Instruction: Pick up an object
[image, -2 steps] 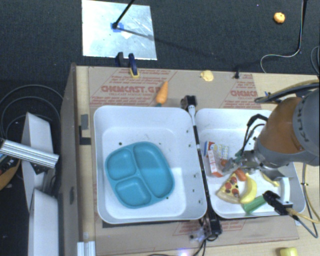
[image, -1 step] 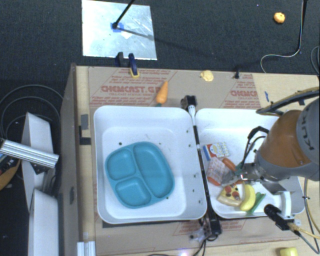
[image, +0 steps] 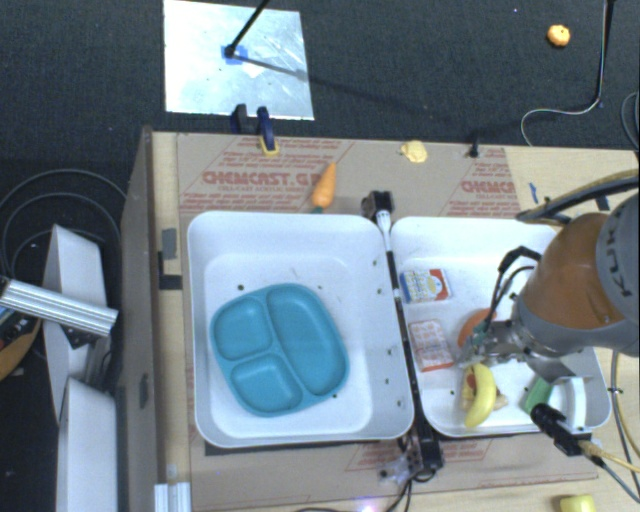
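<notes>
I hang low over the right bin (image: 440, 255), my gripper (image: 487, 345) above the banana (image: 480, 393), presumably lining up a pick, its state impossible to tell.

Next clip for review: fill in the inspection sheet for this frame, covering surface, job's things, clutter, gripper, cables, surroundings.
Surface: cardboard-covered bench bearing a left bin and a right bin.
Job's things: in the right bin, a banana, a small carton, a flat packet, something orange and something green, both partly hidden by the arm.
Clutter: blue divided plate in the left bin; carrot and a yellow scrap on the cardboard.
Gripper: gripper low over the right bin, just above the banana; jaw state unclear.
Cables: white cable on the floor; black cables at left.
Surroundings: dark carpet, shiny sheet, small orange ball.
</notes>
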